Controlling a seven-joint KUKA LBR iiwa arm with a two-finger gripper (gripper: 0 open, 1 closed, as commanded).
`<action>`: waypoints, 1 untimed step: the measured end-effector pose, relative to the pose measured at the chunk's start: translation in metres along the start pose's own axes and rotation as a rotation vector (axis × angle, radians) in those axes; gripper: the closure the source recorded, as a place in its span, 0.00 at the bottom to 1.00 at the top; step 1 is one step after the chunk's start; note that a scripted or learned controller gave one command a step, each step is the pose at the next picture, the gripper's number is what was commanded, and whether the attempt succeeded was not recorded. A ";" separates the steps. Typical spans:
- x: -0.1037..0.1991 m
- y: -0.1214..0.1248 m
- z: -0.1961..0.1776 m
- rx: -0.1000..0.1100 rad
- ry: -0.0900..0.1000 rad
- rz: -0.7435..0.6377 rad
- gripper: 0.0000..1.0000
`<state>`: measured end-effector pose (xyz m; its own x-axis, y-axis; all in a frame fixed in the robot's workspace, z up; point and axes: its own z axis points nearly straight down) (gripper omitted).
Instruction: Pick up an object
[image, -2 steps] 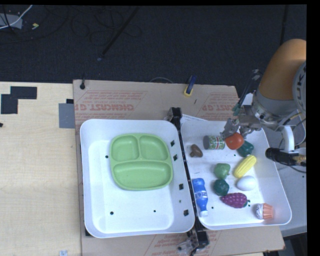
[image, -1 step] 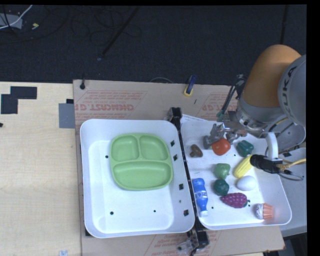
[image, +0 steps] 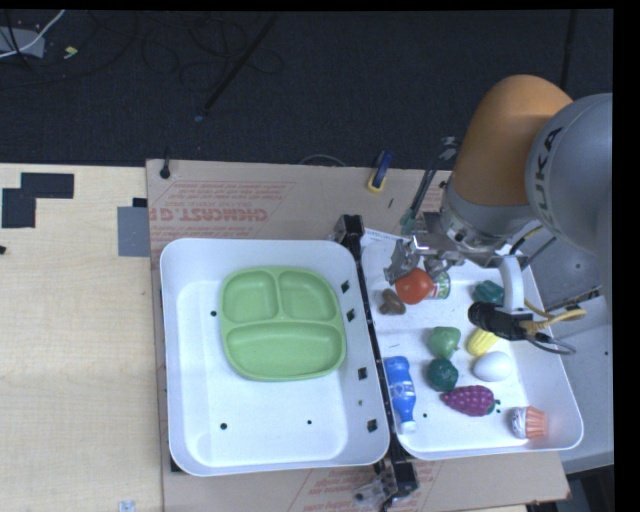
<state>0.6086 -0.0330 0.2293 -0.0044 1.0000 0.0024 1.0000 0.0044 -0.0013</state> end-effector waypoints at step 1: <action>-0.011 -0.017 0.000 0.003 -0.002 0.005 1.00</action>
<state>0.5918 -0.0440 0.2292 0.0005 1.0000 0.0006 1.0000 -0.0005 -0.0048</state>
